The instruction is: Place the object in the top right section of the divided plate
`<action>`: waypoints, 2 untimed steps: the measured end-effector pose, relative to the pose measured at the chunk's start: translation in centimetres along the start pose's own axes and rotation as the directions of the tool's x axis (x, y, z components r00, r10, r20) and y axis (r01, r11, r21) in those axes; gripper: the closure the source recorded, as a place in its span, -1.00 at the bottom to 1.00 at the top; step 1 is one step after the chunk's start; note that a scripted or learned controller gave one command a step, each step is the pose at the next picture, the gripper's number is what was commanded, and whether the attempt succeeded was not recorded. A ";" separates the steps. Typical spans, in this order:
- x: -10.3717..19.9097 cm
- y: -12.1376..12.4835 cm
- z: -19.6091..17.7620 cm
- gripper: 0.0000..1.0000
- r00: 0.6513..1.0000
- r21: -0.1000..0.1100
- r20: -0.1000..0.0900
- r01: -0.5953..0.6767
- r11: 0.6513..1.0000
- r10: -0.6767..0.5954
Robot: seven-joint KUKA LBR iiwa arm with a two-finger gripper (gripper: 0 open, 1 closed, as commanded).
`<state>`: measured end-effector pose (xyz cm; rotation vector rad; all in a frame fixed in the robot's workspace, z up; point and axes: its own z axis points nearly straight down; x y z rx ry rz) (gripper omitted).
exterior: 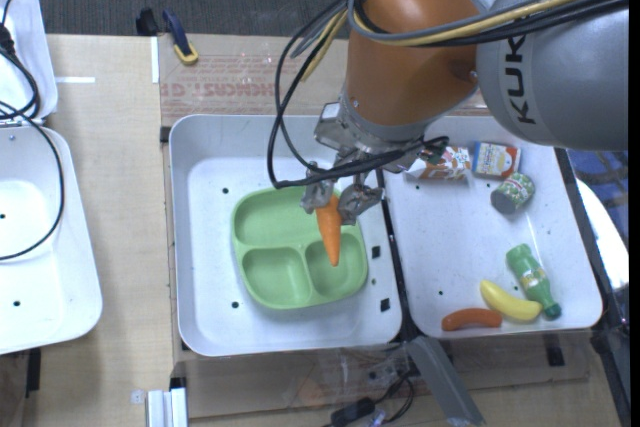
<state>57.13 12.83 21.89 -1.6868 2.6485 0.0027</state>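
A green divided plate (262, 219) lies in the left bin (200, 215). My gripper (335, 196) hangs over the plate's right side, under the orange wrist band. An orange toy carrot (329, 233) sits between the fingers, pointing down and toward the plate's right part. The carrot's tip is over the lower right compartment, close to the divider. The gripper is shut on the carrot's thick top end. Whether the carrot touches the plate is hard to tell.
The right bin (450, 265) holds a small carton (495, 158), a wrapped packet (447, 162), a grey-green can (513, 193), a green bottle (532, 280), a banana (508, 301) and a red sausage-like toy (472, 319). Black cables loop over the left bin's back edge.
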 end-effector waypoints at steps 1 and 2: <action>-1.6 3.6 11.0 1.00 0.952 0.000 -0.001 -0.307 0.952 0.307; -0.7 2.2 11.1 1.00 0.957 -0.010 0.025 -0.288 0.958 0.288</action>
